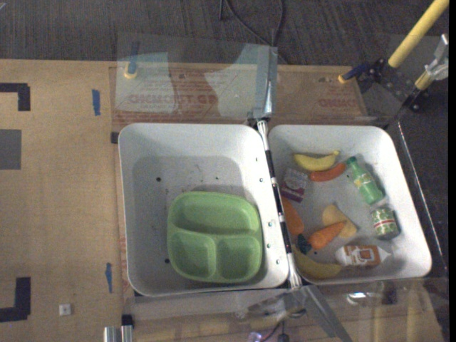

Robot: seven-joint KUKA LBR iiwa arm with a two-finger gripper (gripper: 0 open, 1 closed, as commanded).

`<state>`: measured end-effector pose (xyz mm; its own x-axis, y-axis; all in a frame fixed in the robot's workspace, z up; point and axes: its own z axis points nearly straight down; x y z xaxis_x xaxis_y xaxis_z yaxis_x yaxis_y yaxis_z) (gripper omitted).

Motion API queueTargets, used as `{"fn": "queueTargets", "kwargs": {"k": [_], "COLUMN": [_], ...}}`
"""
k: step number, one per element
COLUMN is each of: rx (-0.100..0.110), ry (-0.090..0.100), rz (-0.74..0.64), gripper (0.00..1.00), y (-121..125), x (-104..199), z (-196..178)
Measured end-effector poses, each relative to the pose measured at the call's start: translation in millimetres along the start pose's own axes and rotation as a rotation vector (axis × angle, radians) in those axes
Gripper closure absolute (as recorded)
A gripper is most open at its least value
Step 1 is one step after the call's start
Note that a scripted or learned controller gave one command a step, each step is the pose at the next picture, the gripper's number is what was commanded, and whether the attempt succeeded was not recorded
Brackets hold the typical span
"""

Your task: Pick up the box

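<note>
Lying in the right bin (410, 191), w/ the other toys, is the box (294, 184): small, white w/ a purple label, close to the bin's left wall, towards the table's far edge. Just beyond it a banana (315, 162), w/ a red-orange piece (328, 173) touching that banana's near side. Green bottle (365, 181) sits right of those, tilted; a can (385, 221) nearer the table's right edge. On the near side of the box: an orange item (292, 218) along the wall, a yellow wedge (338, 218), a carrot (328, 235), then a carton (360, 255) on its side and a 2nd banana (317, 266) by the bin's near wall. Box looks apart from the bottle and can. Left bin (142, 162) holds a green tray (214, 236), 3 compartments, in its near-right corner. Hand state: can't tell.
</note>
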<state>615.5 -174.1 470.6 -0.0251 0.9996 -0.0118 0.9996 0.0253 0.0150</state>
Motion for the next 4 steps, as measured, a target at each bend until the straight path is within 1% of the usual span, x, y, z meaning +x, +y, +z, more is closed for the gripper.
{"fn": "queueTargets", "kwargs": {"k": [1,2,3,4], "rx": [-0.005,0.015,0.010,0.015], "ry": [-0.004,0.011,0.008,0.011], "rz": [-0.002,0.046,0.044,0.084], "gripper": [1.00,1.00,1.00,1.00], "y": [1,23,24,-23], "x": [1,23,23,21], "z": [-11,38,26,34]}}
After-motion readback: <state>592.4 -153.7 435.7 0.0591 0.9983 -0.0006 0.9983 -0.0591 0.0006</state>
